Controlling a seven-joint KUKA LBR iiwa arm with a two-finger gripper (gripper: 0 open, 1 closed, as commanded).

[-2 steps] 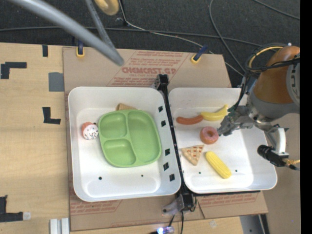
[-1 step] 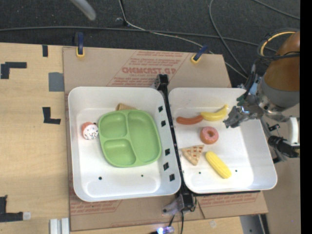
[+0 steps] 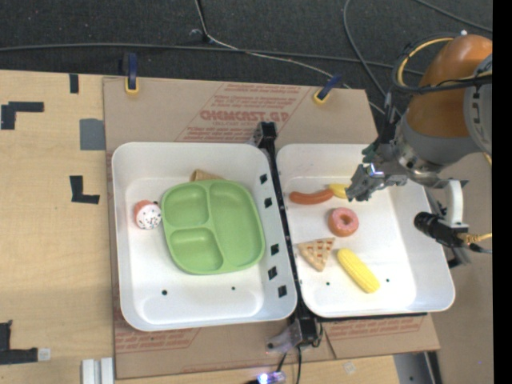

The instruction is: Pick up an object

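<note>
Two bins point(image 3: 128, 294) flank a divider; gripper point(image 3: 362, 186) hovers over the right bin's far side near a sausage point(image 3: 310, 196), jaw state unclear.

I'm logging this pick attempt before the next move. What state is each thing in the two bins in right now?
End effector: low over the right bin, beside a small yellow piece.
Hot dog: lying flat, not gripped.
Donut: flat on the bin floor.
Waffle slice: flat, free.
Corn cob: on its side.
Green tray: flat in the left bin, compartments empty.
Cupcake: beside the tray.
</note>
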